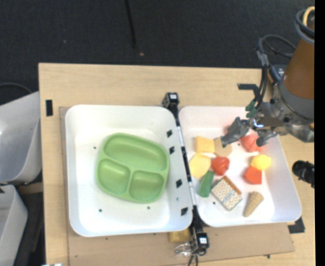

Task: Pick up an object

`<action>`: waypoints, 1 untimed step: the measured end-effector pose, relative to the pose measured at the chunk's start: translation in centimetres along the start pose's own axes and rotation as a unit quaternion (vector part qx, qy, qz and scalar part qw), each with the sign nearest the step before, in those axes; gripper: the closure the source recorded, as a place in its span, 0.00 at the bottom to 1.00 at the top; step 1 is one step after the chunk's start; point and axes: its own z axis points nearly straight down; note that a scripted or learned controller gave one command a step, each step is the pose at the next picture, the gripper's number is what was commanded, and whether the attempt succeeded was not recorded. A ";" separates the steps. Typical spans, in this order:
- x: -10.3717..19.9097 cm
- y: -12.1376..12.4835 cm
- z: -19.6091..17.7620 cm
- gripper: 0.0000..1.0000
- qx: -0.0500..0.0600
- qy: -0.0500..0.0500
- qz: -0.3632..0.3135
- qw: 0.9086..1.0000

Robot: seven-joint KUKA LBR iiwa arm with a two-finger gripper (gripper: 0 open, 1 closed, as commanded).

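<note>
Red rounded plastic toy food (pixel 250 142) sits at the upper right of the right white bin (pixel 284 204), right beneath our end effector (pixel 250 133), whose state we cannot tell. We judge a slip likely: the piece looks smooth and round, and the yellow toy (pixel 261 161) just below could get nudged.

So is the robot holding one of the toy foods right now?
Hard to tell. The tool sits low in the right bin, right against a red piece, but the view does not show that piece between its fingers.
</note>
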 end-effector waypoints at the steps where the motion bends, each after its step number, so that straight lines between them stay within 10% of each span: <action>1: 5.9 0.1 -0.4 0.00 0.005 0.000 0.000 1.000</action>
